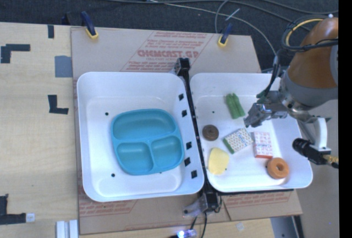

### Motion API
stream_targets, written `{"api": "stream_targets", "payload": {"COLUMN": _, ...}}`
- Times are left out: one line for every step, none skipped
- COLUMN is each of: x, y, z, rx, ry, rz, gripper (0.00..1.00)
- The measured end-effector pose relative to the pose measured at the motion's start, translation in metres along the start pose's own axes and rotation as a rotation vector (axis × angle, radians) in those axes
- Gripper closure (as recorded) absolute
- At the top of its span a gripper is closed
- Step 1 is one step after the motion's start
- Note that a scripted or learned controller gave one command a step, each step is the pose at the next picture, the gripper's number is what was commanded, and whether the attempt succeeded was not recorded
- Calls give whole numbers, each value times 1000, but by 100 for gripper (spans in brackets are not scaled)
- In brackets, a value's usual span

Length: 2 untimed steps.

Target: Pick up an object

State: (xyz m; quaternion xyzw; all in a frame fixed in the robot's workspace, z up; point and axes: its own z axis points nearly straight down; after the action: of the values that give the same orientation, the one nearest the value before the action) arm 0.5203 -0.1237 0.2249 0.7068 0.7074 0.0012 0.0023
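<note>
Green block [235, 105], brown disc [210, 132], yellow piece [218, 161], orange ring [278, 168] lie apart.

A single fixed camera sits above the counter [33, 121] and looks down at a slant, far enough back to take in both white bins [88, 88] side by side. The arm [313, 66] enters from the frame's right edge, dark floor along the top

Red print "CHEMCAST GP" on brown cardboard sheet [165, 50] under the bins, near its far edge, upside down. Smaller red lines around it too blurry to read. Nothing else legible.
</note>
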Motion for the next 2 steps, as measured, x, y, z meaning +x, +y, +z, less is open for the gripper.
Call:
{"api": "stream_targets", "payload": {"x": 0, "y": 0, "z": -2, "rx": 6, "ry": 2, "rz": 0, "gripper": 100}}
{"api": "stream_targets", "payload": {"x": 48, "y": 6, "z": 6, "rx": 6, "ry": 2, "rz": -4, "gripper": 100}}
